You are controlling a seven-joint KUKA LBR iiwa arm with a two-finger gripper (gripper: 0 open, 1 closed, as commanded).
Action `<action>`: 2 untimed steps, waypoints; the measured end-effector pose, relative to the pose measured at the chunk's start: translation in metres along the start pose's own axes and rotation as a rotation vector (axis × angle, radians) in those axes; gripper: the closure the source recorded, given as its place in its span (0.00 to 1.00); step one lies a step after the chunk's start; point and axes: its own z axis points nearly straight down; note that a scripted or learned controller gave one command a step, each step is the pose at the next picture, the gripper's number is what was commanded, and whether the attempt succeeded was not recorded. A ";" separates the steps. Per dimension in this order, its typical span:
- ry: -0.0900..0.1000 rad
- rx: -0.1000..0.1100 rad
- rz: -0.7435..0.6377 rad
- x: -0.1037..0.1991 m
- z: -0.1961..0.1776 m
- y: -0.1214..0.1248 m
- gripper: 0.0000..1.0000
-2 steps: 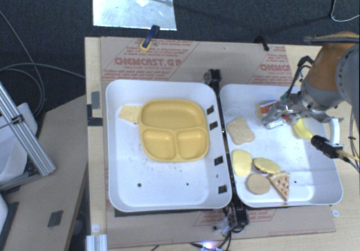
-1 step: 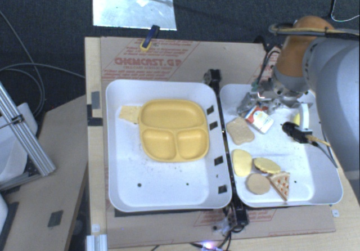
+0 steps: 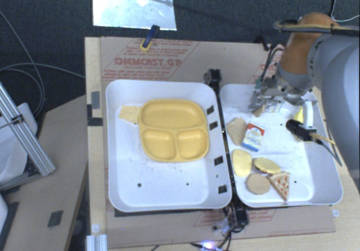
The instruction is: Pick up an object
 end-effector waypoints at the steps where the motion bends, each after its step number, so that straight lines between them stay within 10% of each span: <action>1: 0.000 0.001 -0.002 0.000 0.000 0.000 0.00; 2: 0.003 0.005 0.001 -0.002 0.010 0.001 0.00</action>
